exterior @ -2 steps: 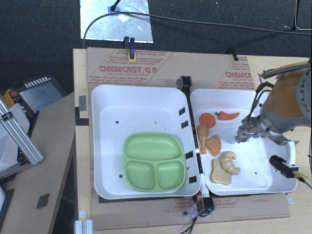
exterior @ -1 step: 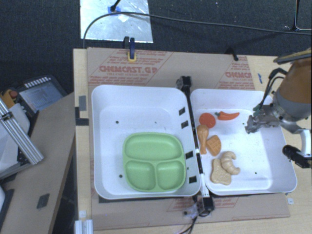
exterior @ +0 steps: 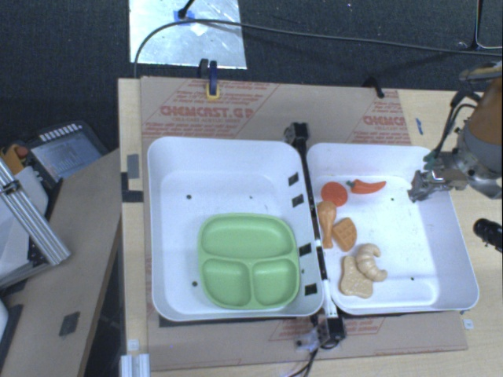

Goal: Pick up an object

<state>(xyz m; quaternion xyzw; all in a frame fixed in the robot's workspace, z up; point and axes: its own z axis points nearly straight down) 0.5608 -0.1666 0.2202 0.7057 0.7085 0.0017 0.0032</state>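
Over right bin's far edge, gripper, touching nothing

Two white bins sit side by side on a brown paper sheet printed with red lettering. The left bin holds a green divided plate toward its near side. A yellow-and-black clamp grips the sheet's far edge. Beyond it lies a silver foil square on dark carpet. A grey device sits at left.
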